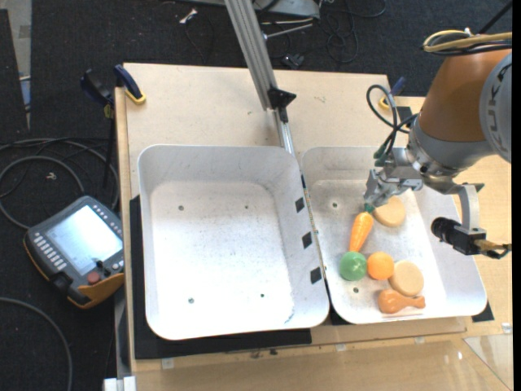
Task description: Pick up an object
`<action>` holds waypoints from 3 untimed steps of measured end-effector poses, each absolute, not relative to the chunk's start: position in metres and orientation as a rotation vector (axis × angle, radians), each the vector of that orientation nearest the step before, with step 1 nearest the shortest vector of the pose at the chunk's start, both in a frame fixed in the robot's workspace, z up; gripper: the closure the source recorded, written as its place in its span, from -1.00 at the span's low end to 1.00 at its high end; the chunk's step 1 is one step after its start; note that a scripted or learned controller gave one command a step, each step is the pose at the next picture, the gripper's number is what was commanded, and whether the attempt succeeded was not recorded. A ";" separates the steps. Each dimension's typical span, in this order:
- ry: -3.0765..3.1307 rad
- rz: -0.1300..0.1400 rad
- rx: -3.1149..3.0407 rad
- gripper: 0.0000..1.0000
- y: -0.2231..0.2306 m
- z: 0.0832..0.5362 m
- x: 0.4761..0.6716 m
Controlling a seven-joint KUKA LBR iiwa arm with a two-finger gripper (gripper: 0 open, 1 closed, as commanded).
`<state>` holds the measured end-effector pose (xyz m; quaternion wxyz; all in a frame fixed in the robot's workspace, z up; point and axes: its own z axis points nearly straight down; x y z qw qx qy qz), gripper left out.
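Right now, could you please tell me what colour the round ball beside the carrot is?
Green: the ball shows best in the camera view, just below the carrot.

matt white plastic bins (220,243), pale wooden bench (203,104), glossy toy carrot (361,230)

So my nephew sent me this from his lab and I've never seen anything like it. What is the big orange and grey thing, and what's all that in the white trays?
That is a robot arm, reaching in from the right; one camera fixed above looks down on the bench at a slant. At the arm's end is its tool, the part meant for grasping, hanging low over the right white tray. Below it lie toy foods: an orange plastic carrot, a pale tan round piece, a small green ball, an orange ball, a beige disc and an orange pear-shaped piece. I see nothing gripped yet. The left white tray sits beside it. The grey box with a screen on the floor looks like a handheld controller.
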<state>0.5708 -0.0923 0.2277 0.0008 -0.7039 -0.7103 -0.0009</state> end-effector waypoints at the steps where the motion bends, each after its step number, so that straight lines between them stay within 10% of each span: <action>1: -2.229 -0.002 -2.209 1.00 -0.031 0.230 0.557; 3: -2.229 0.001 -2.210 1.00 0.074 0.218 0.553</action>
